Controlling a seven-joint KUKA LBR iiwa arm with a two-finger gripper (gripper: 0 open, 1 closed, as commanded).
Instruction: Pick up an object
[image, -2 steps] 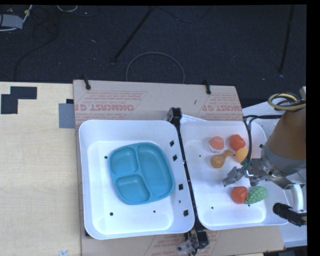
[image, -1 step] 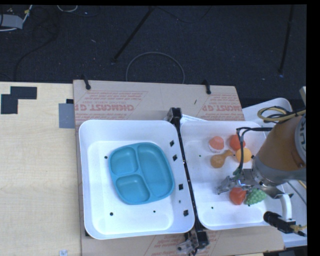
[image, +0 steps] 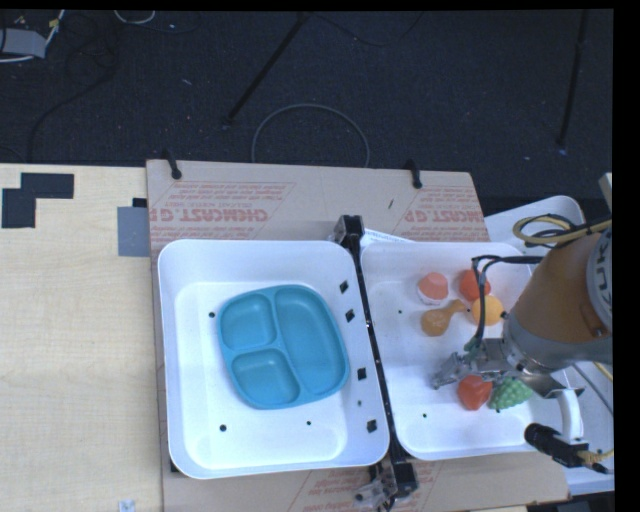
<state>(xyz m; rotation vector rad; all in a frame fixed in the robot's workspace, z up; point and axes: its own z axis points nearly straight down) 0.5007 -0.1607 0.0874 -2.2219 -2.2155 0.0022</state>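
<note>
Blue plate (image: 282, 345) lies in the left bin (image: 190, 270), centre frame. Right of the divider, the right bin (image: 400, 420) holds a pink cup (image: 433, 288), a tan gourd (image: 440, 320), and an orange-and-yellow fruit (image: 480, 297) toward its upper half. At lower right the gripper (image: 462, 368) hovers just beside a red strawberry (image: 474, 392); whether its jaws are open, I cannot tell. This looks like the approach step: next it must centre over the strawberry, descend and close.
</note>
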